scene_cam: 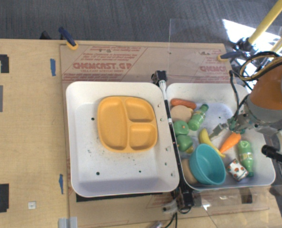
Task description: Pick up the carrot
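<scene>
A wooden bench is seen from above, laid with a sheet of printed cardboard on which two shallow white bins sit side by side. The gripper (232, 125) is lowered into the right bin (267, 177), at the green leafy top of the carrot (230, 141). Whether it is released or clenched cannot be told, as the tip is small and crowded against the toys.

The carrot lies tilted on the bin floor, its orange body running down-left from the gripper toward a yellow banana (206, 137) and the rim of a teal bowl (208, 164). It is judged not yet lifted. Just beside it a green bottle (245, 154) is laid, with a small patterned can (237, 169) below. Farther left a second green bottle (197, 117), a green pepper (182, 128) and a sausage (183, 102) are clustered.

In the left bin (79, 141) a yellow divided plate (127, 123) is placed.

The approach appears done; the grasp and the lift are left.
</scene>
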`<action>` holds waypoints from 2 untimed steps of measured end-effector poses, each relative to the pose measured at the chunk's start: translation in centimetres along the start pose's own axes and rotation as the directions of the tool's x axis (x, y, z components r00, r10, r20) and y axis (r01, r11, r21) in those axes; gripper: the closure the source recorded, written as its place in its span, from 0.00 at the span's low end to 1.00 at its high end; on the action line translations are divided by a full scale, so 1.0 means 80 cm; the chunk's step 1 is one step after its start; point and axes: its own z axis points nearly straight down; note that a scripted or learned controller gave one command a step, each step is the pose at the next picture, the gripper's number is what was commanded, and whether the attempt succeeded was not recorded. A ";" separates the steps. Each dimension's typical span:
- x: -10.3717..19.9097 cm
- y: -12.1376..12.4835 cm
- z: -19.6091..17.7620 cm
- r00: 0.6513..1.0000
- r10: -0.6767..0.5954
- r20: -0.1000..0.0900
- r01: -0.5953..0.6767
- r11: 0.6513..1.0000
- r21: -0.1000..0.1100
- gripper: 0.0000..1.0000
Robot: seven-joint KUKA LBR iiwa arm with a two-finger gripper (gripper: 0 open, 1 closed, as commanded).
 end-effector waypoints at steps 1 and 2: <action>-0.023 -0.055 -0.003 0.981 0.191 -0.013 -0.191 0.982 -0.007 0.00; 0.050 -0.076 -0.002 1.000 0.019 0.008 -0.019 1.000 -0.013 0.00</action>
